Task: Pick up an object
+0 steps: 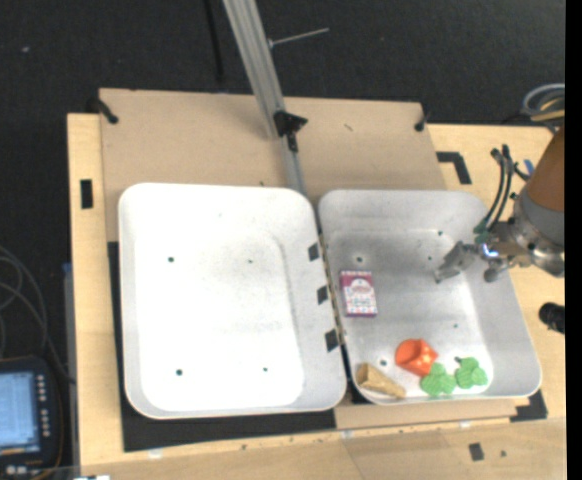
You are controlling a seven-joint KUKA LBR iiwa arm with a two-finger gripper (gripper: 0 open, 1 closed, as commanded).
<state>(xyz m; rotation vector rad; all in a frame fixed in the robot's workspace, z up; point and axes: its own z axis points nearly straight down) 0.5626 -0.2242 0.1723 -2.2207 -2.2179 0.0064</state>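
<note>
- Dark floor all round, a tan bench (pixel 381 148) in the middle, two white bins on it: left bin (pixel 211 298) and right bin (pixel 391 228).
- We see the arm (pixel 546 193) coming in from the right, with the gripper (pixel 466 263) over the right bin's upper right part.
- Fingers look a bit spread with nothing between them, so we'd call it open and carrying nothing.
- Stuff to grab sits in the right bin: a small purple box (pixel 358 294) near the left wall, then along the near edge a tan wedge (pixel 379 379), an orange thing (pixel 415 354) and some green bits (pixel 454 377).
- Gripper is well apart from all of them; the box is nearest.
- Our read: nothing picked yet. Reaching, closing and lifting are all left to do.
</note>
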